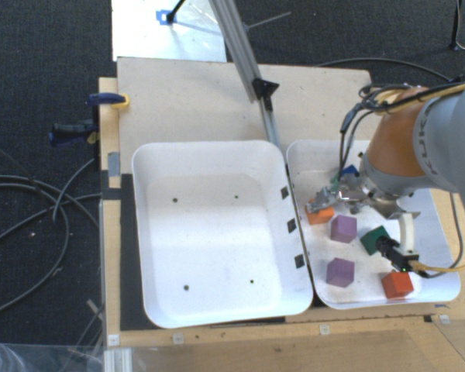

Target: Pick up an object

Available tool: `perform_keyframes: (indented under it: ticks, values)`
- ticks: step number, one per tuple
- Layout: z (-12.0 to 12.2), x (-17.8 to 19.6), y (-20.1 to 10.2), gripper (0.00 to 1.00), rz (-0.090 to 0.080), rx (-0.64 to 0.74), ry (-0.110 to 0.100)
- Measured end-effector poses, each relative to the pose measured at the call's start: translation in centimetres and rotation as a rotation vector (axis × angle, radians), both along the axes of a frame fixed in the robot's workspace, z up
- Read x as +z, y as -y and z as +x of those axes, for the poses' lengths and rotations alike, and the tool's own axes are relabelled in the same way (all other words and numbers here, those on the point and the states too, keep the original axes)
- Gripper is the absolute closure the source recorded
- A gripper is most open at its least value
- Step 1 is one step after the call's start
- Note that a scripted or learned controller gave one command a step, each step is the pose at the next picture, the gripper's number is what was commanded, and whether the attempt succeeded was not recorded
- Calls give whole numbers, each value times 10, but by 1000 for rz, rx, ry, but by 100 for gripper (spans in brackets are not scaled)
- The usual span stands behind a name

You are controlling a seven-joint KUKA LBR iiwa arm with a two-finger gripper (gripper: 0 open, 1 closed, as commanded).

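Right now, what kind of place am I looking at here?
Probably a robotics lab test bench. A grey and orange arm reaches into the right white bin of small coloured blocks, such as a purple cube; clamps grip the board edge and loose cables lie on dark carpet.

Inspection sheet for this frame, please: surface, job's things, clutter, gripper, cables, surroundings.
Surface: bench bearing left bin and right bin.
Job's things: in the right bin, two purple cubes, orange block, green block, red block.
Clutter: blue clamp at the bench's left edge.
Gripper: gripper low over the orange block; grasp unclear.
Cables: black cables on the floor; cables along the arm.
Surroundings: dark carpet, metal pole.
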State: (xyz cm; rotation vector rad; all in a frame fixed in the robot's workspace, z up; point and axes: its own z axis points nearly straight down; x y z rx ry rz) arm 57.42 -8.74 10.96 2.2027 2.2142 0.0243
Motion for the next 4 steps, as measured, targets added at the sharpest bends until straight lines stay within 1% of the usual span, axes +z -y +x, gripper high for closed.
perform_keyframes:
  ticks: [1, 2, 3, 4]
  values:
    - [1, 11, 0, 100, 1, 1, 4]
    - [1, 11, 1, 0, -1, 0, 5]
    - [1, -1, 20, 0, -3, 2, 3]
    - [88, -16, 52, 0, -2, 3, -10]
